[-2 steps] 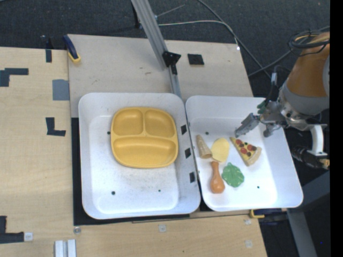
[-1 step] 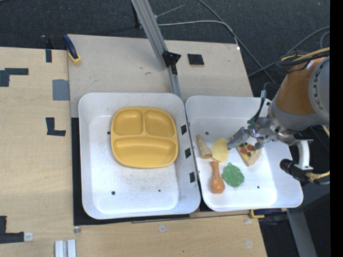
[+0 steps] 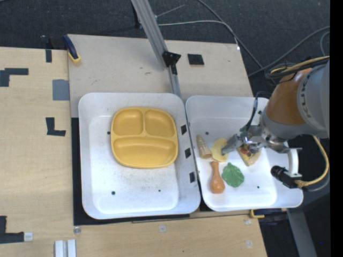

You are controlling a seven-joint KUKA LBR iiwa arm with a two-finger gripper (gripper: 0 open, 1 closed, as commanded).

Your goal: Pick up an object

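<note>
Front of bench [image 3: 161, 234]: light wood, closest to the camera, with two white bins on it side by side.
Left bin [image 3: 91, 159]: white and shallow, with dark specks on its floor.
Yellow plate [image 3: 144, 137]: in the left bin, flat, toward the back, split into three parts.
Right bin [image 3: 214, 107]: white, touching the left bin along one edge.
Green toy [image 3: 233, 175]: bumpy like a leaf, in the right bin, near the front, just right of the brown stick toy.
Brown stick toy [image 3: 216, 179]: long with a round end, lying toward the front, just left of the green toy.
Pale yellow toy [image 3: 219, 149]: round, in the middle of the right bin, just behind the stick toy.
Tan piece [image 3: 203, 146]: small, just left of the pale yellow toy, near the bin's left wall.
Red and yellow toy [image 3: 248, 155]: small, right under the gripper, touching or almost touching it.
Gripper [image 3: 246, 142]: low in the right bin, over the red and yellow toy; hard to tell how wide apart, hard to tell if anything is caught.
Arm [image 3: 292, 103]: grey with an orange band, reaching in from the right.
Metal pole [image 3: 153, 28]: grey, slanting behind the bins.
Cables [image 3: 214, 20]: thin, on the dark floor behind.
</note>
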